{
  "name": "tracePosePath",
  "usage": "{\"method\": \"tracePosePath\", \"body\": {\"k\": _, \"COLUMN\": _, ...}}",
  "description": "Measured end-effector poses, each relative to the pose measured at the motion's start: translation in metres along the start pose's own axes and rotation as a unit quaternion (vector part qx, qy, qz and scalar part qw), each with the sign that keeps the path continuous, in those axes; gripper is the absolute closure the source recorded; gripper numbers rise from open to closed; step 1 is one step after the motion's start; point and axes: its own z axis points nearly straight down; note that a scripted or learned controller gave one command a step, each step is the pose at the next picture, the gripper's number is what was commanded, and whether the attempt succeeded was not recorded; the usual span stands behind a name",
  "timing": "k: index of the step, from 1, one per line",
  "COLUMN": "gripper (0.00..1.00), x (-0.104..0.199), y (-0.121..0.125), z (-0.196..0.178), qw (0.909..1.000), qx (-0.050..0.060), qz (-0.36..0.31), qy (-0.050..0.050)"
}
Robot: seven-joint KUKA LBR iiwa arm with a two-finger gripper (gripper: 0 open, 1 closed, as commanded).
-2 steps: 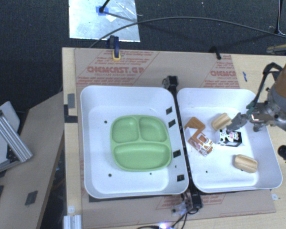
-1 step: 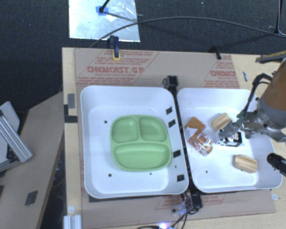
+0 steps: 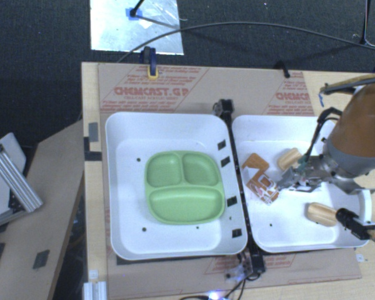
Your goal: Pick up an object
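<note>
The grey arm [image 3: 357, 157] reaches in from the right, jaws pointing left and low.

"CHEMCAST GP" in red on brown board [image 3: 194, 83]

Green plate [image 3: 185, 187]; white bins [image 3: 128, 144]; orange-brown block [image 3: 256, 163]; tan cylinder [image 3: 322, 213]; red-and-white patterned box [image 3: 263, 187].

small patterned box [image 3: 263, 188] lies tilted just beside the jaws; orange block [image 3: 256, 163] just beyond it; wooden cylinder [image 3: 289, 158] near the jaws.
</note>
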Motion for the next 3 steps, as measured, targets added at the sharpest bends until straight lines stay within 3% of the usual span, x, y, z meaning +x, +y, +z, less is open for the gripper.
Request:
{"method": "tracePosePath", "body": {"k": 1, "gripper": 1.00, "x": -0.001, "y": 0.001, "z": -0.013, "qw": 1.0000, "qx": -0.002, "qz": 0.000, "qy": -0.001}}
{"method": "tracePosePath", "body": {"k": 3, "gripper": 1.00, "x": -0.012, "y": 0.008, "z": -0.135, "qw": 1.0000, "qx": -0.004, "qz": -0.002, "qy": -0.002}}
